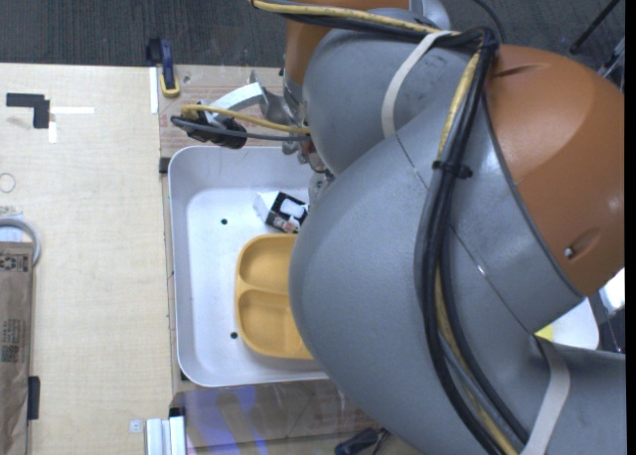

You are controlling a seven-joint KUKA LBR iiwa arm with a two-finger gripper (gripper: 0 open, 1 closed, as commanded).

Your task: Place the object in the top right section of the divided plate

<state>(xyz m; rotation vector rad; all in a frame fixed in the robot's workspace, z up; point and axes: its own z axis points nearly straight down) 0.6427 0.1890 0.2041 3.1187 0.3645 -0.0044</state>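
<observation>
Although the arm (447, 244) fills the right and centre of the frame, the tool itself lies somewhere under it, so I cannot tell its state or whether it carries anything. Just outward, one small black-and-white object (283, 211) lies on the floor of the one white bin (194, 244) in view, close above the single yellow divided plate (263, 299), so the step in hand looks like the pick-up or the carry. Next, I judge, the object must be set down inside the plate's top right section, clear of the dividing ridge.
</observation>
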